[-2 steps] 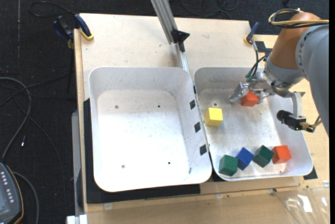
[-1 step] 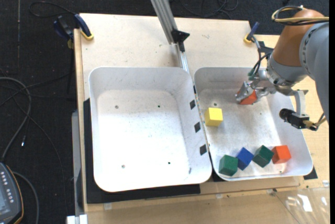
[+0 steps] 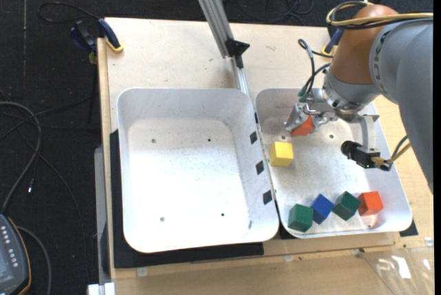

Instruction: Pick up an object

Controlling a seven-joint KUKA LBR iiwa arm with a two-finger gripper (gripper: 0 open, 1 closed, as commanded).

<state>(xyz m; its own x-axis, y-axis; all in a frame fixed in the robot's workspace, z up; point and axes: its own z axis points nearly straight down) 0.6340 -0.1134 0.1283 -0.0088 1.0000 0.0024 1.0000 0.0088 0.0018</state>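
Camera view: gripper (image 3: 301, 123) in right bin (image 3: 386, 180), upper-left area, fingers clamped on orange-red block (image 3: 303, 126). Yellow cube (image 3: 281, 154) just below it, apart. Row along near edge: green cube (image 3: 300, 216), blue cube (image 3: 322, 208), 2nd green cube (image 3: 346, 205), orange cube (image 3: 371, 202).

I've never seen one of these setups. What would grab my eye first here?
Probably the big grey arm with its orange band, reaching in from the right over the right-hand bin. Its end effector hovers at a small orange block near that bin's far side, with a yellow cube just below. Four more blocks line the near edge: green, blue, green, orange.
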